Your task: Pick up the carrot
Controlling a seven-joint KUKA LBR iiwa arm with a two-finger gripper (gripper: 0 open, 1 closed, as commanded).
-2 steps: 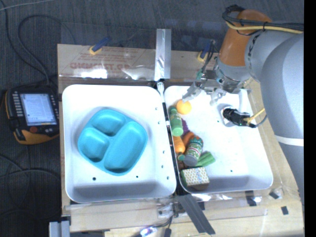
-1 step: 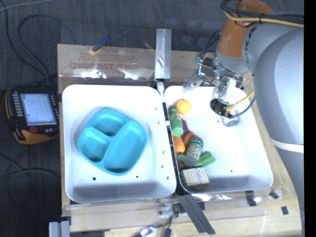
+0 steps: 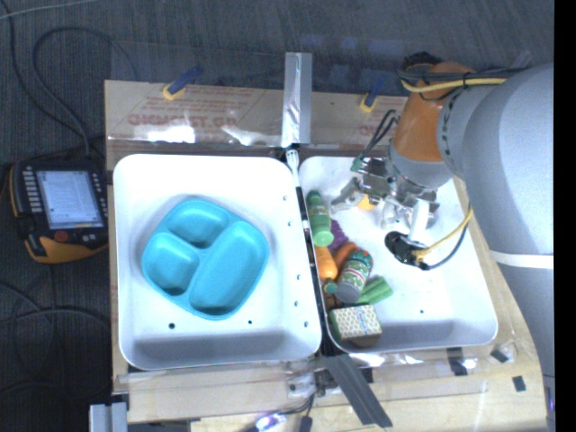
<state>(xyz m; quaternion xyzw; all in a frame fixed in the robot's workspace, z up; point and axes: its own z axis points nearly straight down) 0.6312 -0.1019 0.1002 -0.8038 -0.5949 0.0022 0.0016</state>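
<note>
1. Dark carpet, crossed by loose black cables, lay under a brown surface point(image 3: 180, 106) that carried two shallow white bins side by side.
2. Reaching in from the right, the grey arm point(image 3: 508, 160) with its orange band point(image 3: 418, 133) hung over the upper part of the right bin point(image 3: 450, 313).
3. Well to the gripper's left, the left bin point(image 3: 135, 331) held a blue sectioned tray point(image 3: 207, 255).
4. Farther left, beyond that bin, a handheld controller with a lit screen point(image 3: 58, 207) rested on the carpet.
5. The gripper point(image 3: 389, 196) sat low over the right bin's upper middle; how far apart it stood could not be told, and nothing was seen in its hold.
6. Below and to the gripper's left, a cluster of items lay along the right bin's left wall: a green bottle point(image 3: 319, 219) uppermost, a purple piece point(image 3: 338, 234) just beside it, and a labelled green bottle point(image 3: 354, 275) lower down.
7. A speckled block point(image 3: 355, 320) lay at the bottom of that cluster, farthest below the gripper.
8. The carrot point(image 3: 325, 261) lay within the cluster, below-left of the gripper and apart from it, between the upper green bottle and the labelled one.
</note>
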